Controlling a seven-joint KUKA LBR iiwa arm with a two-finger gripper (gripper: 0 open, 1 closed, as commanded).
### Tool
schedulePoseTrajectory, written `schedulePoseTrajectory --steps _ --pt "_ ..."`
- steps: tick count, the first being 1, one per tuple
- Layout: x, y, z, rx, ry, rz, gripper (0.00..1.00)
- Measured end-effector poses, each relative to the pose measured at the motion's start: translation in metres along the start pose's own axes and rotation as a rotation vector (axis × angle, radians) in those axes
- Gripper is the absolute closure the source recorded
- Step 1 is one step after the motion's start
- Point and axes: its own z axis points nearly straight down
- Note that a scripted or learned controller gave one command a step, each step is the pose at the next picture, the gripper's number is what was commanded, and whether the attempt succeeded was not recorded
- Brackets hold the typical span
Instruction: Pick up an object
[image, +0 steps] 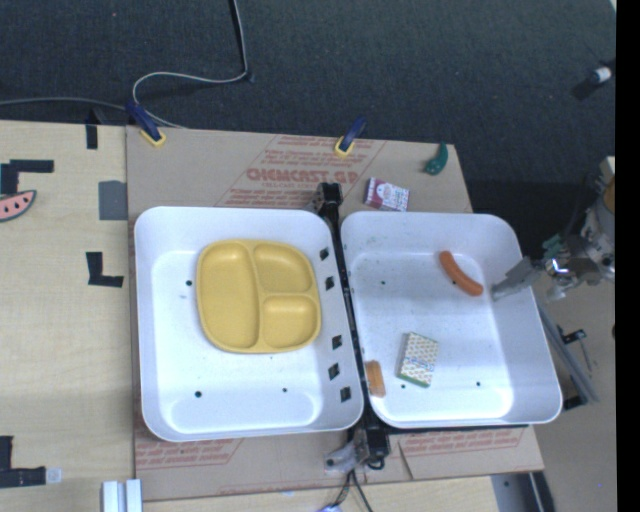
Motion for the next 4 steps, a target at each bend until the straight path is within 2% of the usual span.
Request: schedulePoseTrajectory --steps 1,2,3,4 --pt "0.002 0.052 0.149 0.001 0.004 -0.002 0.0" --pt "0.001 0.122 0.157 -0.007 0.001 -0.003 0.0" --pt "0.0 0.122 0.147 -0.008 -0.005 -0.004 1.0" --pt "0.081 0.112 0.044 -0.004 0.001 -0.002 1.0"
